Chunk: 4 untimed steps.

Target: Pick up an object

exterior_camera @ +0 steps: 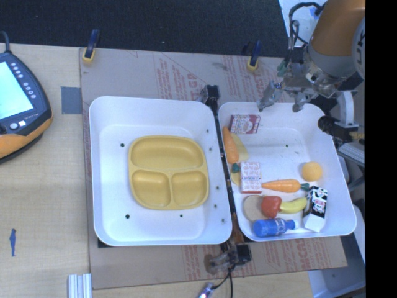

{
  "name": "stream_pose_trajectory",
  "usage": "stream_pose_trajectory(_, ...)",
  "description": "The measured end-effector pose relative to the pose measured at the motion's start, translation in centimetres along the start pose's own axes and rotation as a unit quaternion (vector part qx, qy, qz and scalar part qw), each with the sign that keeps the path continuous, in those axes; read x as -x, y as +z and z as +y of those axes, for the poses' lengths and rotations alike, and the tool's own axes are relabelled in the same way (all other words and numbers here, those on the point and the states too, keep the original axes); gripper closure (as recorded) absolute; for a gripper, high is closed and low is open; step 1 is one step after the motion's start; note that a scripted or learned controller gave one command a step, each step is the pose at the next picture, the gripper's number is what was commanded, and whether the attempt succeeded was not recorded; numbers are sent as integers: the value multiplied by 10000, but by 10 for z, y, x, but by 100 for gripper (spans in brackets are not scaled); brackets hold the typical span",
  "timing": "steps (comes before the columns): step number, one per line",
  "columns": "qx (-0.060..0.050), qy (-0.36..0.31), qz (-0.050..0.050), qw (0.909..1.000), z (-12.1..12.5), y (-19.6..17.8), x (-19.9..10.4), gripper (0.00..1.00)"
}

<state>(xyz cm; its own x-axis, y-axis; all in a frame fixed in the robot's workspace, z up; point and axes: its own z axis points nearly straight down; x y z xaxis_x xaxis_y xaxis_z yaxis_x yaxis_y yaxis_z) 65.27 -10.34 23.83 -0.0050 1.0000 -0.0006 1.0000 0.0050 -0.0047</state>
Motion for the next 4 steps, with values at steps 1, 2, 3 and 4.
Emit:
stream_pose_trajectory(1,-9,-7,-7,10000,3,43,-23,0)
stream_pose_trajectory(2,-11,-1,-3,10000,-46,141,6,0)
stream_pose_trajectory(3,9,10,3,10000,4,146,44,0)
stream_pose_trajectory(4,1,15,7,10000,-48,147,109,0)
